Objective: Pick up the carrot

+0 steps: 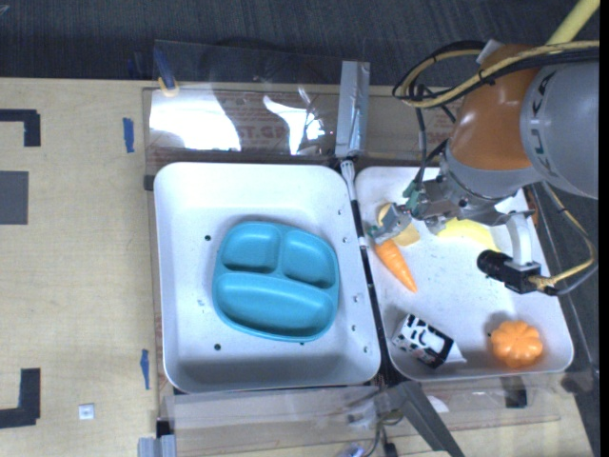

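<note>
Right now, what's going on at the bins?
The arm reaches in over the right bin, its gripper low at the bin's left side, just above the carrot. The carrot lies on the bin floor, not lifted. A pumpkin and a black-and-white object sit nearer the front. The left bin holds a blue tray.

A robotics lab; taped wooden bench (67, 284); two white bins (181, 255); cabled grey arm (561, 131) overhead.
</note>
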### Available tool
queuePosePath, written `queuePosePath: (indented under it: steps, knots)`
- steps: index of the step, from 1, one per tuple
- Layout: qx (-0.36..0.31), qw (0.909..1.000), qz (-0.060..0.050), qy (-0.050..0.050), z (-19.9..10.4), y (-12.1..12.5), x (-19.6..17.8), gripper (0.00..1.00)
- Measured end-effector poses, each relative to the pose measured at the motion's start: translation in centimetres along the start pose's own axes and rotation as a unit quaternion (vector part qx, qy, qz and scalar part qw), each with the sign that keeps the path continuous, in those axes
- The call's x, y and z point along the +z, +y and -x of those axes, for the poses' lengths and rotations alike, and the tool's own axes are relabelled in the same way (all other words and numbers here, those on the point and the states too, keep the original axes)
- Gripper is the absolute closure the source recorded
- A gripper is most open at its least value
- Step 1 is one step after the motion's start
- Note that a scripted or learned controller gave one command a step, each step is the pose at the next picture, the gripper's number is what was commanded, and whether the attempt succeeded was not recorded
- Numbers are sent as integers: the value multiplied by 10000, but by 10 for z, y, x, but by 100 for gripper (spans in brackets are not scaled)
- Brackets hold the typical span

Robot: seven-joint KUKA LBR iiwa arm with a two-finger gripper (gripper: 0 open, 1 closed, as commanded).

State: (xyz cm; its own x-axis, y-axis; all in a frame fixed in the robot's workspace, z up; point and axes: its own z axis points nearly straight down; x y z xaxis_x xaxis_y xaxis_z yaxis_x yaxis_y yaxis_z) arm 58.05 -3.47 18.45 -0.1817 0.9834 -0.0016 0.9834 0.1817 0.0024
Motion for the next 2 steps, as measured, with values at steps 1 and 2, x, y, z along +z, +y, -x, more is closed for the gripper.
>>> queuePosePath:
  steps: [1,2]
  knots:
    - [1753,9845,-6,-1,11,18,0,0]
    - [1739,9848,10,-7,10,19,-10,100]
